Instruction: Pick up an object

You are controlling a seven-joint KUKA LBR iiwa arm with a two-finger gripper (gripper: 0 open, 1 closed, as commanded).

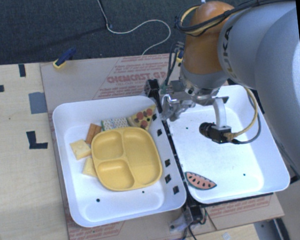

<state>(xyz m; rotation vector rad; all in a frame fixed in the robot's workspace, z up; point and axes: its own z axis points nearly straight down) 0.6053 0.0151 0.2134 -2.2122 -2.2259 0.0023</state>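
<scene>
Plate [126,158], yellow, three compartments, in left bin [67,153].

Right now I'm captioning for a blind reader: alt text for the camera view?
A grey arm reaches from the right over two white bins. The left bin holds a yellow divided plate and crackers; the right bin holds a watermelon slice.

- Two bins sit side by side on the table [16,175]: the left bin [74,206] at frame centre-left, the right bin [264,179] touching its right wall.
- In the left bin, a divided plate [126,158] lies in the middle.
- Crackers [81,149] lie just left of the plate, partly under its rim.
- A pizza slice [143,116] lies behind the plate, by the shared wall.
- In the right bin, a watermelon slice [200,181] lies at the lower left corner.
- My arm [238,42] hangs over the upper right bin.
</scene>
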